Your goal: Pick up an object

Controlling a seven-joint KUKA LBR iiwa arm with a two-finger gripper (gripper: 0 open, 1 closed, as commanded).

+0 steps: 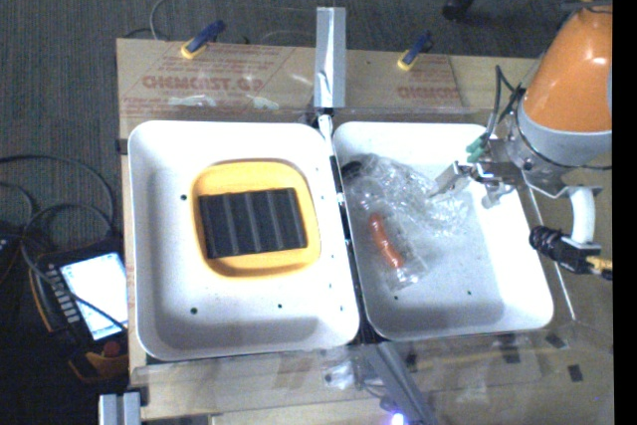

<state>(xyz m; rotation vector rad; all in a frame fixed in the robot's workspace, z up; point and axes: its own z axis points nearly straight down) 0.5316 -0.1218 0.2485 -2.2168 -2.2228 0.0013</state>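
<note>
A yellow tray-like object with a dark ribbed top (256, 218) lies in the left bin (159, 164). In the right bin (498, 304) lies a clear crumpled plastic bottle (403, 204) with an orange label. My gripper (468, 176) hangs over the right bin's upper right part, at the bottle's right end, below the orange wrist band. Its pale fingers (448, 180) point left and stand slightly apart, right at the crumpled plastic; whether they touch it is unclear.
A metal post (329, 55) stands at the back between the bins. Two blue-and-yellow clamps (202, 37) hold the cardboard sheet behind them. A handheld screen (85, 286) and cables lie on the floor to the left.
</note>
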